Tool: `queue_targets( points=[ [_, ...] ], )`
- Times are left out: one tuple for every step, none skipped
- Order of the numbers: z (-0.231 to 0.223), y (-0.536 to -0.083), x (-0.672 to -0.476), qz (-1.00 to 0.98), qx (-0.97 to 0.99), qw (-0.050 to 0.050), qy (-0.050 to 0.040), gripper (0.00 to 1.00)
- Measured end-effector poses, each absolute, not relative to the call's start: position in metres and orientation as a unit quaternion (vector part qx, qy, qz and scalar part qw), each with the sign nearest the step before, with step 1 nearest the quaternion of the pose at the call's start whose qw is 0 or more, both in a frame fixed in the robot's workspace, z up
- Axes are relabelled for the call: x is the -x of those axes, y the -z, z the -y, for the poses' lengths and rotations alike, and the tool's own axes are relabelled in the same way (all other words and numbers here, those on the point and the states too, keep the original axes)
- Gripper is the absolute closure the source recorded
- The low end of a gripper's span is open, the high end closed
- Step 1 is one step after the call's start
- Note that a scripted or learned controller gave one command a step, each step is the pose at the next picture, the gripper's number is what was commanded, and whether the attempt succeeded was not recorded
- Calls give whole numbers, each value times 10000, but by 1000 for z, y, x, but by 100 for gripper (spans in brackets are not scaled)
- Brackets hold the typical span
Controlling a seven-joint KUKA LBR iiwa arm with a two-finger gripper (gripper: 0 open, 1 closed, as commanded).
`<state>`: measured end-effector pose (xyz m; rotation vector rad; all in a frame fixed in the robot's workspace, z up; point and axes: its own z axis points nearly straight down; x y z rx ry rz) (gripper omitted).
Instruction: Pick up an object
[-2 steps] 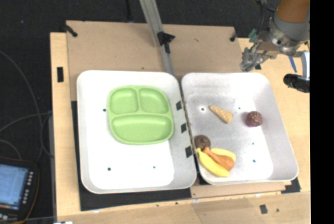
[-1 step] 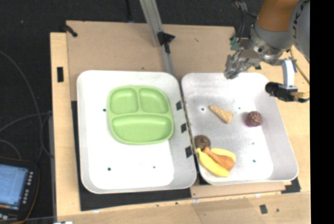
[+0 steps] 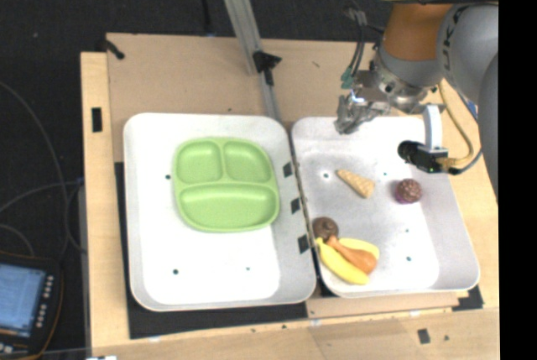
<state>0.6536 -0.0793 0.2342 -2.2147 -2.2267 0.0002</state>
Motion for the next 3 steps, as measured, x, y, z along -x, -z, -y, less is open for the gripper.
queue_targets(
  points=[
    [30,-235,-632,7092,7050,6,1,100],
    [-18,-247,-624,7097,7045,2,13,100],
    [-64,-249,-622,7097,7045,1,9,100]
  ],
)
